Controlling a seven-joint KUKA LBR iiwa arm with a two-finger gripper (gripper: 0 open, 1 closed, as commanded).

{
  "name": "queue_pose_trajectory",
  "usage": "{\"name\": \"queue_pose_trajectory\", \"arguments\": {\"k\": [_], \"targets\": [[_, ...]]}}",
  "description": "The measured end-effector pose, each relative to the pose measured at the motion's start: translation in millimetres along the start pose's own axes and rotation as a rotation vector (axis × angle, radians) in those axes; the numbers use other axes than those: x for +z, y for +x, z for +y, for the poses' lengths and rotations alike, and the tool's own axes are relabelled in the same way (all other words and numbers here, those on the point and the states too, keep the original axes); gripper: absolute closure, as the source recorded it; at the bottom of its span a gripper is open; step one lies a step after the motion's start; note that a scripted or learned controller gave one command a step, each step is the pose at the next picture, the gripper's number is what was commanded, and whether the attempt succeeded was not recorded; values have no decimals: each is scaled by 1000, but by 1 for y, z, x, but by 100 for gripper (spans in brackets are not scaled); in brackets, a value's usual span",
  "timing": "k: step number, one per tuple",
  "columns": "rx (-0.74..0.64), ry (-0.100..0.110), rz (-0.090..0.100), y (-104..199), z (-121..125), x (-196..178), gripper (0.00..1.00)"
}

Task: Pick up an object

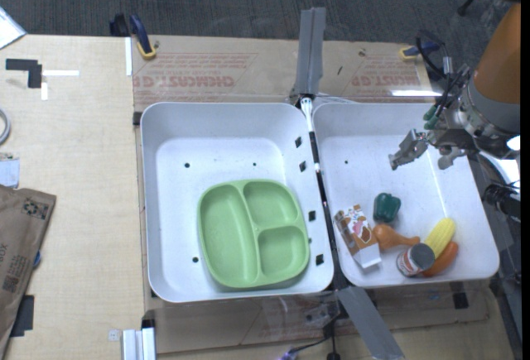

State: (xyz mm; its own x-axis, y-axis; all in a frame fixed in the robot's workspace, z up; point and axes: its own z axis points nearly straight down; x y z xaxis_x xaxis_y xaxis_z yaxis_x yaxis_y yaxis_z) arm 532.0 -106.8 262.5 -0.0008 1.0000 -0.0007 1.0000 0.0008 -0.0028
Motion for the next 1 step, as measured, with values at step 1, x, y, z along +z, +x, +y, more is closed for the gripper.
{"name": "queue_pose_trajectory", "arguments": {"k": [1], "targets": [[-152, 0, 1, -9, 8, 147, 0]]}}
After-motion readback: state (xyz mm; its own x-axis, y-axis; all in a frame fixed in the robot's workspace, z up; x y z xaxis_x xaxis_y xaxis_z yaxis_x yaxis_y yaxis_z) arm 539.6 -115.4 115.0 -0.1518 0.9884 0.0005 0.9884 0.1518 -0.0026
